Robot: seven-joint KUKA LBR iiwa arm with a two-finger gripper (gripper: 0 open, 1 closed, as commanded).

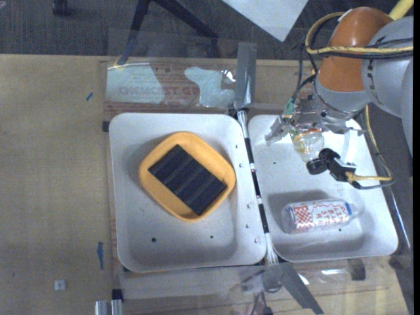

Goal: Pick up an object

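lying sideways, clear bottle [320,215], perhaps red-checked label

Even, bright overhead light washes the white bins [125,241] nearly flat, with soft shadows beside the yellow tray [187,176] and bottle [319,216]. Focus is slightly soft throughout (the arm [367,51] blurs most).

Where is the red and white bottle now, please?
The bottle lies on its side in the right bin, near its front edge, below the tool.

The red-and-white label on the bottle [319,216] is too blurred to read
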